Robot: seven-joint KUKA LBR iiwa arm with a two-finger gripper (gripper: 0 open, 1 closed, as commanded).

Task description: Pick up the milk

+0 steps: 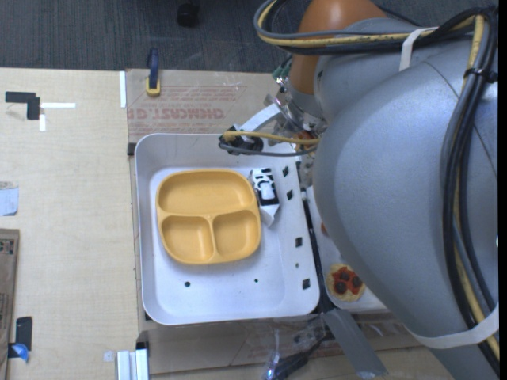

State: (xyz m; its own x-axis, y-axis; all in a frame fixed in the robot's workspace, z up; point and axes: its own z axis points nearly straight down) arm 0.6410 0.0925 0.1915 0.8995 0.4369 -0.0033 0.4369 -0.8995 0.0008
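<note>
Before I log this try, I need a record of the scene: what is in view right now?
Bin: one fully seen, white, centre of the bench.
Divided plate: one, yellow, three compartments, lying in the bin's left half.
Milk carton: one, white with black markings, in the bin against the plate's right edge.
Pizza slice: one, pale with red topping, right of the bin, partly under the arm.
Clamp: one, blue and yellow, at the bench's far edge.
Arm: one, grey with an orange band, covering the right side.
Gripper: one, above the bin's far right corner.
</note>
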